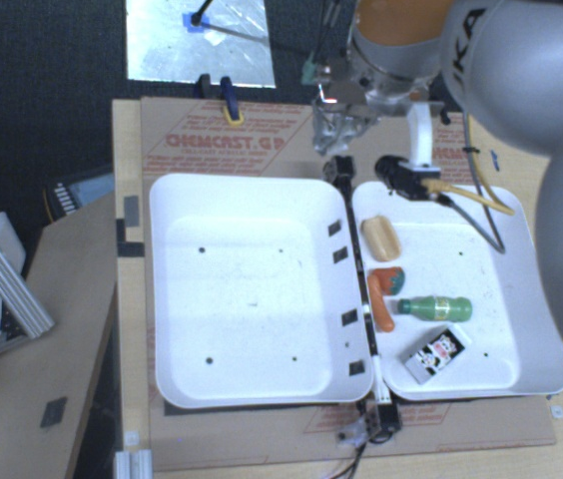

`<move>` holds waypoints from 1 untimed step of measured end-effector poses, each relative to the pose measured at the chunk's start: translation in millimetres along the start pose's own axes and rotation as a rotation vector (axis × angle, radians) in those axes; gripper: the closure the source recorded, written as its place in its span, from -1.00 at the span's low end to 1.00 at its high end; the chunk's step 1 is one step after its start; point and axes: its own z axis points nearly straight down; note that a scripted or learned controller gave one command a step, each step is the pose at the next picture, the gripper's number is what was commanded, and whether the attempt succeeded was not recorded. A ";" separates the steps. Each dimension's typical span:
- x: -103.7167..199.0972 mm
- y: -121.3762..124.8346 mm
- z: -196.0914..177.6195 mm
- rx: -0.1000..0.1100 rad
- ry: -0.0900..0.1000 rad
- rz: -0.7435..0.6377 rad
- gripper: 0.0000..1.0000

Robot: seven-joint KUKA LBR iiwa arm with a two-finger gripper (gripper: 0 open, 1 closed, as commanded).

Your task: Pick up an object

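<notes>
Gripper (339, 148): hangs above the far edge of the bins, over the divide between them; whether its fingers are wide or narrow cannot be told.
Right bin (491, 242): holds four things along its left side.
Bread roll (381, 238): farthest.
Carrot (383, 297): just nearer.
Green bottle (436, 309): lying right of the carrot.
Small carton (435, 355): nearest.
Left bin (252, 287): white, beside the right one.

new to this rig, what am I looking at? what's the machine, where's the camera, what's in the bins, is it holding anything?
One fixed camera looks down at a slant on a bench. The grey arm with an orange band reaches in from the right; its end effector hangs above the far edge where the two bins meet. Nothing is visible between its fingers. The right bin holds a tan bread-like piece, an orange carrot-like toy, a green bottle lying on its side and a small black-and-white carton. The left bin sits beside it.
</notes>
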 end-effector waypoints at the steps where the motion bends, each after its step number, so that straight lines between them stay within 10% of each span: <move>1: -4.1 -0.8 -12.9 -0.002 -0.002 0.000 1.00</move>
